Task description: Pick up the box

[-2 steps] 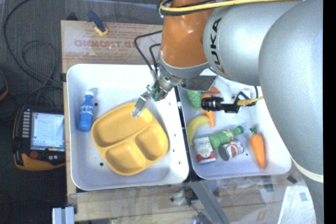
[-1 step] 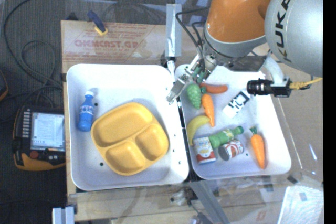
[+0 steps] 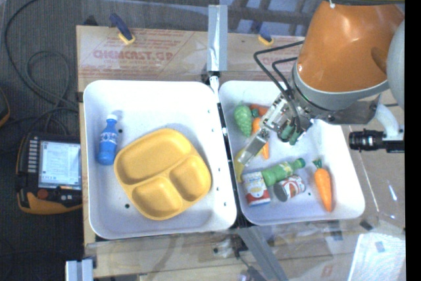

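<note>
Landmark: the divider [image 3: 222,135] where the two white bins meet; every place below is told from it.
Arm: the grey arm with its orange band [image 3: 348,43] hangs over the far part of the right bin [image 3: 342,207], well to the right of the divider.
Left bin: the left bin [image 3: 99,207] lies left of the divider and bears a yellow sectioned tray [image 3: 163,172] near the divider and a blue bottle [image 3: 108,138] farther off, at the bin's left wall.
Right bin's load: a green vegetable [image 3: 244,118] just right of the divider at the far end; a green bottle [image 3: 281,173] lying on its side and a red can [image 3: 289,187] toward the near end; a carrot [image 3: 322,186] farthest from the divider.
Box: the box [image 3: 256,187], small with a red and white label, stands in the right bin just beside the divider, toward the near edge, left of the red can.
Gripper: the gripper [image 3: 284,120] hovers above the right bin's middle, beyond the box and apart from it; whether its tips are spread or closed I cannot tell, and nothing is seen between them.
Pale strip: a yellowish piece [image 3: 252,147] slants from under the gripper toward the divider; what it is I cannot tell.
Progress: judged from this, the box rests in the bin untouched, so the approach, the grasp and the lift all remain.
</note>
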